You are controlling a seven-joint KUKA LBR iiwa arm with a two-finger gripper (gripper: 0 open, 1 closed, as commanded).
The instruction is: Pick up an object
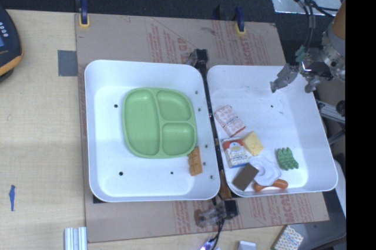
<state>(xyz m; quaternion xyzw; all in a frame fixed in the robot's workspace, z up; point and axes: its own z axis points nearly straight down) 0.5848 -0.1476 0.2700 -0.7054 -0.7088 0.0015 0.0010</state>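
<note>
— Down at the near end of the right bin (305, 125), a cluster of small things: red-and-white packet (229, 120), yellow block (254, 142), a second red carton (236, 154), brown block (245, 176), green ridged piece (286, 158), orange piece (271, 185) against the near wall.

— Likeliest pick?

— Probably the red-and-white packet. Nearest to the gripper (294, 77), lying flat, a little apart from the rest, long axis slanting from far-left to near-right.

— And from the gripper, which way?

— Toward the near left. Gripper high over the far right corner of that bin, well apart from every item, nothing between the fingers.

— Open or closed?

— Spread apart by the look of it: one grey finger (282, 80) reaching left, the other a darker stub further right. Holding nothing.

— Other candidates?

— Green ridged piece, standing alone by the right wall, almost straight toward the near edge from the gripper. Easier clearance, perhaps.

— Left bin (100, 125)?

— Green divided plate (158, 122) in the middle, small orange-brown stick (194, 162) just off its near-right corner. Farther away, across the divider; less likely.

— So the coming move?

— Judging from this: travel near-left, then descend, with the jaw turned across the packet's short side.
</note>
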